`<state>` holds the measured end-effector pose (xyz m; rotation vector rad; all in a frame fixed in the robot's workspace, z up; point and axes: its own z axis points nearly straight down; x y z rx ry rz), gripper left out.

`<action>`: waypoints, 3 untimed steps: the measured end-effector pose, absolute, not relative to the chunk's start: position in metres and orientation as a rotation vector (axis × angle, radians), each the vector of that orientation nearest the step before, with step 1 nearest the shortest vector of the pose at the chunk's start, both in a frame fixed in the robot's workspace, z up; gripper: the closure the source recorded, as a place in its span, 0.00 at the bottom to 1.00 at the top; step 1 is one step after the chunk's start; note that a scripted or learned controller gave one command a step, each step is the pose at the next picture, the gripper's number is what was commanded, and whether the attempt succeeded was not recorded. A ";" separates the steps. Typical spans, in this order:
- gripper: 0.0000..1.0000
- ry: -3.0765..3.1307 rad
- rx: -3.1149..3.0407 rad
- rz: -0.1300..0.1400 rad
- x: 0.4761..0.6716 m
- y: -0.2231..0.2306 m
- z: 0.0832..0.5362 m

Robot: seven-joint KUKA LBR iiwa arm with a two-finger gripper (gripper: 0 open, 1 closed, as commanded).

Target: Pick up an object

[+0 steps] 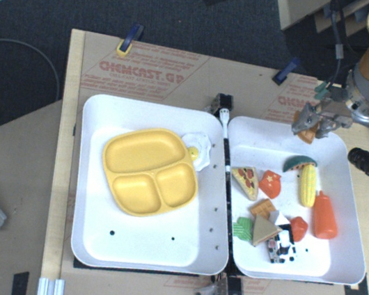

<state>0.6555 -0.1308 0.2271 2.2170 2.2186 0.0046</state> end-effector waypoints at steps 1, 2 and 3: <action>1.00 2.230 2.216 0.002 0.647 -0.069 0.234; 1.00 2.230 2.216 0.001 0.640 -0.018 0.239; 1.00 2.229 2.219 -0.001 0.634 0.020 0.234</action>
